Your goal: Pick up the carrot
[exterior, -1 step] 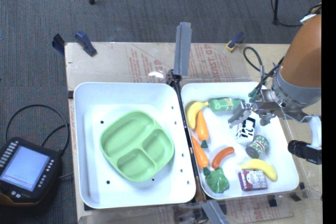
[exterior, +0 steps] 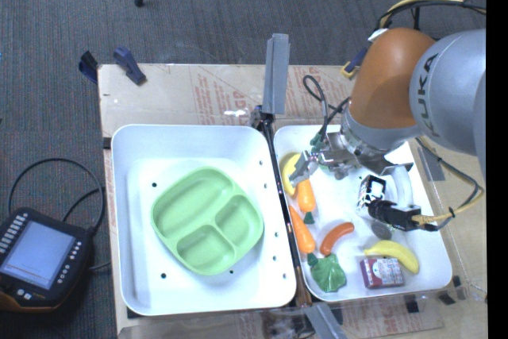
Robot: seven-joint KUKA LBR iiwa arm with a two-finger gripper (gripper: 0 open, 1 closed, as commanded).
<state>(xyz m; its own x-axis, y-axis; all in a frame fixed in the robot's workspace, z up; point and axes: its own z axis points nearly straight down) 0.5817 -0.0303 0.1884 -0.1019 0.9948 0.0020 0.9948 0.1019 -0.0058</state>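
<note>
The carrot [exterior: 302, 233] is a long orange piece lying along the left wall of the right bin [exterior: 432, 250], pointing towards the near edge. A shorter, rounder orange vegetable [exterior: 305, 195] lies just beyond it. My gripper [exterior: 306, 166] hangs over the far left part of the right bin, above a yellow fruit [exterior: 290, 167] and just past the shorter orange piece. It is well short of the carrot. Nothing shows between its jaws.
A red sausage [exterior: 336, 236], a banana [exterior: 393, 252], a green leafy vegetable [exterior: 328, 272] and a red packet [exterior: 382, 271] lie in the near part of the right bin. The left bin [exterior: 131, 163] holds a green divided plate [exterior: 208, 220].
</note>
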